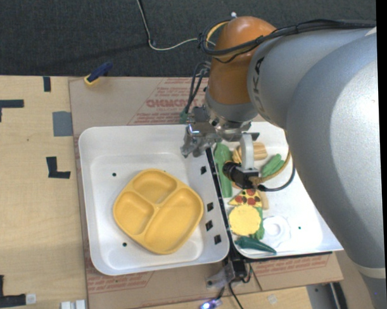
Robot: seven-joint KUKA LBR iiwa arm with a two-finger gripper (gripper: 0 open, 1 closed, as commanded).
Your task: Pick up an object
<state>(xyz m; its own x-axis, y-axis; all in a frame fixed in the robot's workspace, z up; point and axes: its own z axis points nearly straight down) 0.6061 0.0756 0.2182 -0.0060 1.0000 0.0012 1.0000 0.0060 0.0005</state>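
Fingers [191,146] are blurred against the bin wall; cannot tell whether wide or narrow. Gripper [196,144] hangs over the rear end of the wall shared by the 2 bins. Left bin [93,186]: 1 yellow divided plate [159,212], lying flat. Right bin [310,232]: toy food crowded beside the shared wall, possibly a yellow disc [244,222] and a green pepper [255,245].

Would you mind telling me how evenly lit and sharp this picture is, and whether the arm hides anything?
In the camera view the light is soft and even; the left bin shows no harsh glare, and the yellow divided plate casts just a faint shadow in it; the grey arm, nearest the lens, looks slightly soft and hides part of the right bin.
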